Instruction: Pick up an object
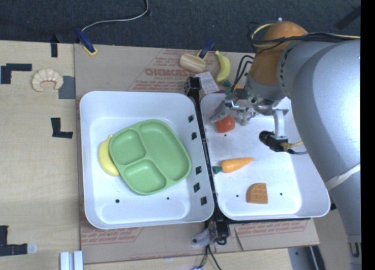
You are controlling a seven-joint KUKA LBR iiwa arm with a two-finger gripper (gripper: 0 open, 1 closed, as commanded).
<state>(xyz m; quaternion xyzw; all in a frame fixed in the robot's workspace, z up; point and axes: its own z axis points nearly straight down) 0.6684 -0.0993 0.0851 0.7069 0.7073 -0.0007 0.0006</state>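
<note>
In right bin [304, 198] | claw [229, 112] just above red tomato [225, 125]

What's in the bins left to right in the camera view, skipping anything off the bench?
Yellow banana tucked under the tray's left edge → green divided tray → red tomato-like piece with the gripper just above it → carrot → orange waffle-like piece.

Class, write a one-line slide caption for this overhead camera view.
Gripper above a red toy in the right bin, near a carrot; a green plate fills the left bin.
</note>
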